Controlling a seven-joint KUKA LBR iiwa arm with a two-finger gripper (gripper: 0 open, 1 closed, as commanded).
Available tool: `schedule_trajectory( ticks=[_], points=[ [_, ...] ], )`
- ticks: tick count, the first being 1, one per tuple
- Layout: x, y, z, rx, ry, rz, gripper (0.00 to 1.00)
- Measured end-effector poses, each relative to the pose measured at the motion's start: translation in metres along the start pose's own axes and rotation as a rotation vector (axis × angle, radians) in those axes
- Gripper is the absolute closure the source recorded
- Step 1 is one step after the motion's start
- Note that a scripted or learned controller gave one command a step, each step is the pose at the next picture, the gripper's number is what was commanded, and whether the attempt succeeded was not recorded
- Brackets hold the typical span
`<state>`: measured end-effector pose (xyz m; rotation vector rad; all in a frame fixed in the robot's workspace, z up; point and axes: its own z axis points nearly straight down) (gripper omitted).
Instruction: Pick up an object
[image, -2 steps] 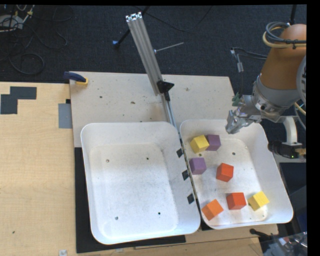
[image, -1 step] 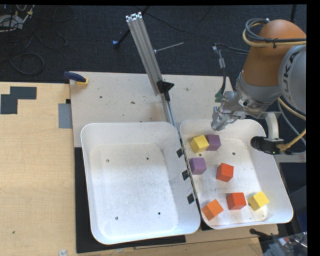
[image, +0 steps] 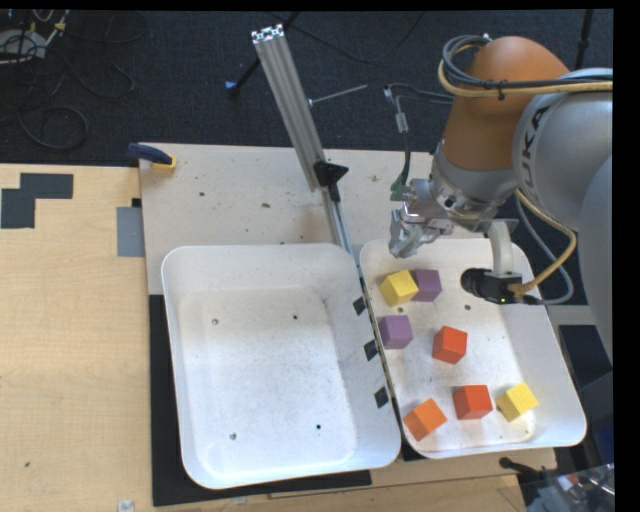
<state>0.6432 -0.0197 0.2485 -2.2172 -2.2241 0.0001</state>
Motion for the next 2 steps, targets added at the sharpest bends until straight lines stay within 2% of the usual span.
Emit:
schedule_trajectory(
  ticks=[1, 2],
  points=[
    [0.048, 0.0, 0.014, 0.004, 0.001, 0.0, 1.0],
    [0.106, 0.017, 0.019, 0.001, 0.001, -0.001, 1.0]
  ],
)
